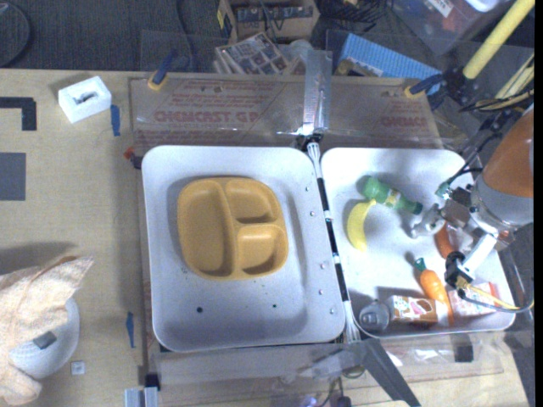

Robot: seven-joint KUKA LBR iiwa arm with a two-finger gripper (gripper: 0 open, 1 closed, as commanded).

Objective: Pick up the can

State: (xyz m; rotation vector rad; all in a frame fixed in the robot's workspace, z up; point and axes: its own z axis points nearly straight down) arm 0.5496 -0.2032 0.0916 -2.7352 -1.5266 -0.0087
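The can (374, 316) is a small grey metal tin seen end-on. It lies in the front left corner of the right bin (386, 164), touching a juice carton (414, 309). My gripper (445, 227) hangs low over the right side of that bin, well behind and to the right of the can. It is beside a small orange thing (443, 242), and nothing can be made out in its grasp. The grey arm with its orange band (514, 170) comes in from the right edge.
In the right bin lie a green bottle (386, 193), a banana (358, 225), a carrot (433, 284) and a flat packet (482, 298). The left bin (161, 312) holds a yellow divided tray (231, 225). Left of the bins is a cloth (38, 299).
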